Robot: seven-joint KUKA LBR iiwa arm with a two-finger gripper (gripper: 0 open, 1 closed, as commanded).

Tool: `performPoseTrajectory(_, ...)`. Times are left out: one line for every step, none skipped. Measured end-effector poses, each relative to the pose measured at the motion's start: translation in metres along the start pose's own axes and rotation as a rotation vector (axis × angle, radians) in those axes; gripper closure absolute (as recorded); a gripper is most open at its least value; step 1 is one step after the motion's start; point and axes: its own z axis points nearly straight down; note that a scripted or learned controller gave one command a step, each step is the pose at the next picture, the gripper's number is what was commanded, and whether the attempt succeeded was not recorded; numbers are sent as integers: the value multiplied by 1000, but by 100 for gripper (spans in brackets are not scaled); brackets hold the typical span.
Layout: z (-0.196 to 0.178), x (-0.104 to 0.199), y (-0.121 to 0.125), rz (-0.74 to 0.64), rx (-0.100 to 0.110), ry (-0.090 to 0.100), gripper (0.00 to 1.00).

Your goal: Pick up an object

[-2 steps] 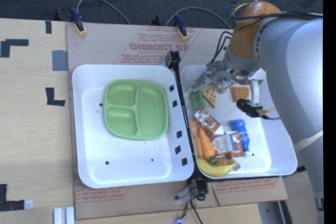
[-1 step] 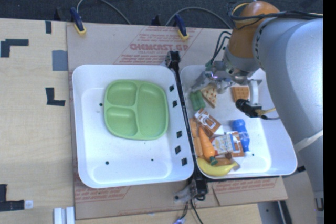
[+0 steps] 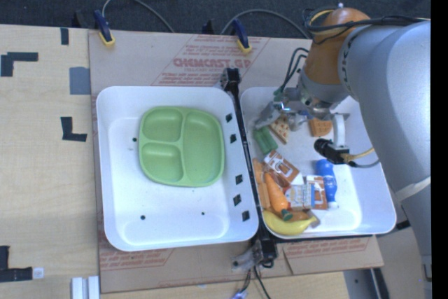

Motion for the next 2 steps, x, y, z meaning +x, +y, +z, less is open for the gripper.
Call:
performPoseTrajectory(-10, 1, 0, -1, 0, 1, 100)
performPoseTrajectory(-99, 83, -48, -3, 4, 2, 100)
